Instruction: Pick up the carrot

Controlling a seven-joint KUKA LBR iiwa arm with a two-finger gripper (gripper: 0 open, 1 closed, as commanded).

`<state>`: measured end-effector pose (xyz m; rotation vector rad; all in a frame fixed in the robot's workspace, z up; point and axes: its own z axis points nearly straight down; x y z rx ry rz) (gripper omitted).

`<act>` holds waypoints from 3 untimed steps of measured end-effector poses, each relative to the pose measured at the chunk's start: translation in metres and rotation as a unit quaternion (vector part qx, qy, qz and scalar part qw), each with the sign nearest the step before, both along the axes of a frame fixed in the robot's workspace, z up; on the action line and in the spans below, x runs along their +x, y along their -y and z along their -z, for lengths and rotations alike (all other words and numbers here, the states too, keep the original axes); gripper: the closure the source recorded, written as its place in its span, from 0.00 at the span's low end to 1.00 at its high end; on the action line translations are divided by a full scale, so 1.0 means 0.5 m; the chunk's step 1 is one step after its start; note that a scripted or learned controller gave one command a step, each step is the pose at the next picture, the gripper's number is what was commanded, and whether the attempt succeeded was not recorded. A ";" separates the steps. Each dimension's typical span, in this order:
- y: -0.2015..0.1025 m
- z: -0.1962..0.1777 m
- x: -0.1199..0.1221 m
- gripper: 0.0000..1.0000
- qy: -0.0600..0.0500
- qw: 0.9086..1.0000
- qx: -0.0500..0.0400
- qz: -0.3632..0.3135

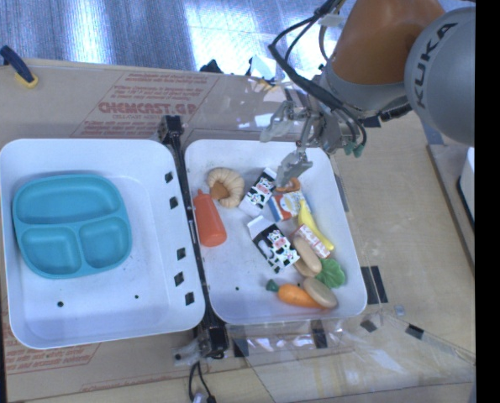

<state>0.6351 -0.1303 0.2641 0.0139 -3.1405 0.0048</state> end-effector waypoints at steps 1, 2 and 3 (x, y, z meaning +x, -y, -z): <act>0.139 -0.001 -0.195 0.00 0.000 1.000 0.000 -0.013; 0.085 0.278 -0.285 0.00 -0.005 0.996 0.005 -0.091; 0.140 0.347 -0.304 0.00 -0.001 0.987 0.004 -0.158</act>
